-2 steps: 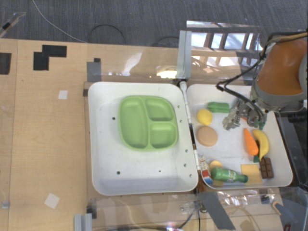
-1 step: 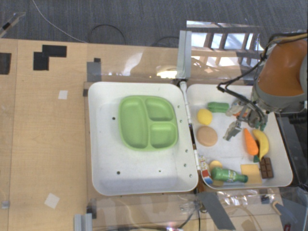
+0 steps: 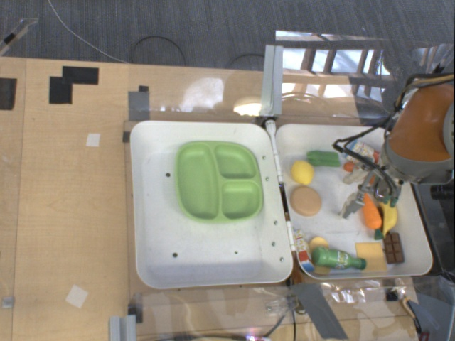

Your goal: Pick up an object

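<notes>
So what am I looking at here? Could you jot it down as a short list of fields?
left bin: white bin holding a green divided plate
right bin: white bin with toy food
items in right bin: lemon, round tan bun, green bottle, carrot, chocolate bar, cheese slice
arm: grey with an orange band, reaching in from the right
gripper: gripper low over the right bin, beside the carrot
held item: none seen between the fingers

Bright, even overhead light — glare on the bench [image 3: 206,94] — slightly soft focus.
</notes>
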`<action>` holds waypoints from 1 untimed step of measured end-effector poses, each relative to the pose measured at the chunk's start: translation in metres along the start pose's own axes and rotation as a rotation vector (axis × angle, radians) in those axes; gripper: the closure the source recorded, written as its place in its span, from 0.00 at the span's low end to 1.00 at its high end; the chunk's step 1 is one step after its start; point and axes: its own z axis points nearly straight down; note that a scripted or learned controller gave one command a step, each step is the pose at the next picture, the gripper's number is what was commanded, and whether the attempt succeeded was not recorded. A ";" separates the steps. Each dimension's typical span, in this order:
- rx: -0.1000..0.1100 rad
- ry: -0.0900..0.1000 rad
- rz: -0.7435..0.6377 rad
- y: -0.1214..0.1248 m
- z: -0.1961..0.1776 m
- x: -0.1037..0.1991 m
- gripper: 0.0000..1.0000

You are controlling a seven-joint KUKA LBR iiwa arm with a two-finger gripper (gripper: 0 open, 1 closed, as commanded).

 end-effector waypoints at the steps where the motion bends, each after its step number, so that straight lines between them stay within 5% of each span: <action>1: -0.002 -0.013 -0.006 0.003 -0.014 -0.004 1.00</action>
